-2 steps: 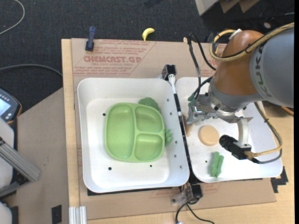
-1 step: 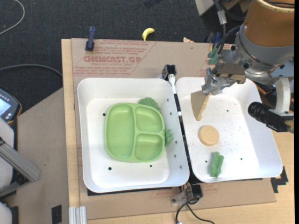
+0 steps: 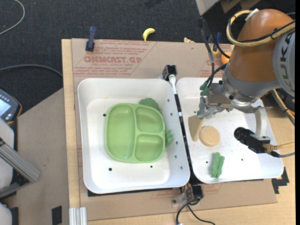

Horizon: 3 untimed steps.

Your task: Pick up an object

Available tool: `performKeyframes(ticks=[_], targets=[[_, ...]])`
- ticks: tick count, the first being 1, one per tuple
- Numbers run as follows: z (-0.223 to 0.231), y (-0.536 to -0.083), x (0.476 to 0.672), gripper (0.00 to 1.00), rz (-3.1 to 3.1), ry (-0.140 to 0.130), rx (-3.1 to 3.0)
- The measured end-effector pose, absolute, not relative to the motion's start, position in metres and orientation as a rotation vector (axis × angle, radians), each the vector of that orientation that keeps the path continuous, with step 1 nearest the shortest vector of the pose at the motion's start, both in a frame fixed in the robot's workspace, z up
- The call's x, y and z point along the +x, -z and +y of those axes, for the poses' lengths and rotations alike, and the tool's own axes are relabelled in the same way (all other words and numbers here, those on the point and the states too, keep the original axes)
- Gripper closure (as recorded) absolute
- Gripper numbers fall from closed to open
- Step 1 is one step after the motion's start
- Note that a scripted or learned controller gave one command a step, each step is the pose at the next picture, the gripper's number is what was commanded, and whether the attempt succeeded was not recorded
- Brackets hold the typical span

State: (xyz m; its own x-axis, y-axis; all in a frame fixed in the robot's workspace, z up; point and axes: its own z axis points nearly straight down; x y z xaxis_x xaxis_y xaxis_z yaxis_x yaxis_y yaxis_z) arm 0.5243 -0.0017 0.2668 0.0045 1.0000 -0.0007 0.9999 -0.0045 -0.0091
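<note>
Gripper (image 3: pixel 205 111): low over the far-left part of the right bin (image 3: pixel 262 175), just above the tan wedge (image 3: pixel 193 128).
Claw state: cannot tell; the wrist body hides the tips from this angle, and nothing is seen clamped in it.
Task thing, likely: the tan wedge, lying flat on the bin floor close to the dividing wall. It sits just beside the tan round disc (image 3: pixel 209 136), possibly touching it.
Risk 1, wall contact: the wedge lies near the wall between the bins. A descent offset toward that side could strike the rim instead of the piece.
Risk 2, low profile: the wedge looks thin and flat. A closing claw may ride over it and come up with nothing.
Risk 3, neighbour disturbance: the disc is so close that the claw could push it or catch both pieces.
Risk 4, misjudged target: if the disc is the aim, the gripper appears off-centre from it.
Count, bins: two, the right bin and the left bin (image 3: pixel 89 125).
Count, right bin: one tan wedge, one tan round disc, one green pod-shaped piece (image 3: pixel 217 165) well apart near the front edge.
Count, left bin: one green divided plate (image 3: pixel 136 132) with three compartments.
Count, green scraps (image 3: pixel 149 102): they show past the plate's far edge and right edge; whether they are one thing or two cannot be told.
</note>
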Motion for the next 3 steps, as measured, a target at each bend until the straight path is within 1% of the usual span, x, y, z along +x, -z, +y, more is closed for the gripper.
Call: performKeyframes(ticks=[1,3], targets=[[0.0,-0.283,0.525,1.0,-2.222,0.002,-2.223],[0.0,-0.304,0.526,1.0,-2.225,0.004,-2.224]])
